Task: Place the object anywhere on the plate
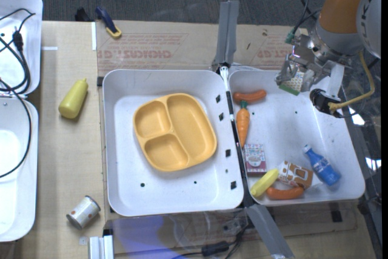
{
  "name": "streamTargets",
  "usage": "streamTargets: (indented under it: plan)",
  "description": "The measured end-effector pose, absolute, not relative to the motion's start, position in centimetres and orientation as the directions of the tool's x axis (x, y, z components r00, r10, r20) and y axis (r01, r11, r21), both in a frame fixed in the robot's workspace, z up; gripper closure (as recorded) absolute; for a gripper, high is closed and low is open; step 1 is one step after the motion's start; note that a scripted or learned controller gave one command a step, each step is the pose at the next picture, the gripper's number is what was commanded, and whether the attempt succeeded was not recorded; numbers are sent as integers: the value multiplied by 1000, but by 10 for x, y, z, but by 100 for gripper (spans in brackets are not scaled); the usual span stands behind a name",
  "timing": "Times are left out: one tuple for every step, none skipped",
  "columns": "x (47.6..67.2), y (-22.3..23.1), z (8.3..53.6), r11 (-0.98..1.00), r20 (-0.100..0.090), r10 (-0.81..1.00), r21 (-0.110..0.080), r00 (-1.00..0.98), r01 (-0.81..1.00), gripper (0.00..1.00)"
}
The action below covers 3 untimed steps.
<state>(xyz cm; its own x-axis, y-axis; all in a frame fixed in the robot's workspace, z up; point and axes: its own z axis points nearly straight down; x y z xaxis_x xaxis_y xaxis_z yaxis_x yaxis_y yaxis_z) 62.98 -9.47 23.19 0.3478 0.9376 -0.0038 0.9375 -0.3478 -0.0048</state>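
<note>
So far the task is looking barely begun, as far as this view is showing. Nearest the camera, along the near edge of the right bin (348, 191), a cluster of toy food is lying: a yellow banana-like piece (264, 182) touching a red sausage (285, 193), a small brown carton (296, 174) just behind them, a blue bottle (322, 167) toward the bin's right side, and a small printed box (255, 156) beside the dividing wall. Further back along that same wall a carrot (242, 121) is lying lengthwise, with another sausage (250, 95) near the bin's far left corner. In the left bin (115, 148) the yellow plate (174, 131), split into three compartments, is sitting near the middle and is carrying nothing. Farthest back, the claw (295, 77) is hanging over the far edge of the right bin, well apart from the plate, and a small pale, greenish item (292, 83) is appearing at its tip; whether that item is truly gripped between the fingers I cannot tell, since the wrist hardware is crowding that spot. Judging from this, a pick may be under way, while the carry across the divider and the release onto the plate are both remaining.
</note>
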Motion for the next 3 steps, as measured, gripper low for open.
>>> streamTargets:
  plan:
    - [659,-28,221,-78,-2,997,-2,78,997,100]
    - [628,57,209,-70,-2,998,-4,70,998,100]
    - [618,154,175,-47,-3,999,-5,47,999,100]
